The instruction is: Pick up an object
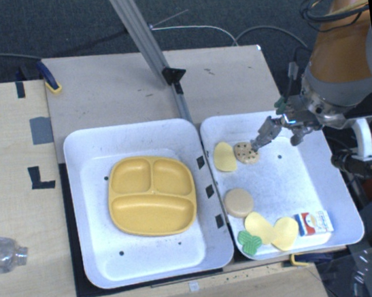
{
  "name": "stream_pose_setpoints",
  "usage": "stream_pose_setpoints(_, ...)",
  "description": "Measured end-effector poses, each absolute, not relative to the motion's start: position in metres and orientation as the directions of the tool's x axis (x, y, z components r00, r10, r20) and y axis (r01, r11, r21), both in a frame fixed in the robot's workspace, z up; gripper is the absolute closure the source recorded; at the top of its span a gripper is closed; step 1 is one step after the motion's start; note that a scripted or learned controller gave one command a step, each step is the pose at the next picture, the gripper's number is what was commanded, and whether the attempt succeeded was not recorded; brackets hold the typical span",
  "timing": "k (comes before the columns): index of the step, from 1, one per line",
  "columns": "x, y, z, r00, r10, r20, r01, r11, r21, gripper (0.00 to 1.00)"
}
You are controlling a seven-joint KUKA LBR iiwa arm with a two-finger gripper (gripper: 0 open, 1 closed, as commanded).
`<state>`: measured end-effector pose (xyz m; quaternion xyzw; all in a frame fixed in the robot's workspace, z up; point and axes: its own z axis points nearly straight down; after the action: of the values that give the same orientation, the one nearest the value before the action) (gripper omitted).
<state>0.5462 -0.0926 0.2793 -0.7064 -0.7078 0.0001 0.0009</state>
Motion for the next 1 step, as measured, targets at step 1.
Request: stream_pose_setpoints(1,0.4971,-0.1928,0.2126,0.008,1.000,-0.003,1.000,-0.008,-0.008,0.00)
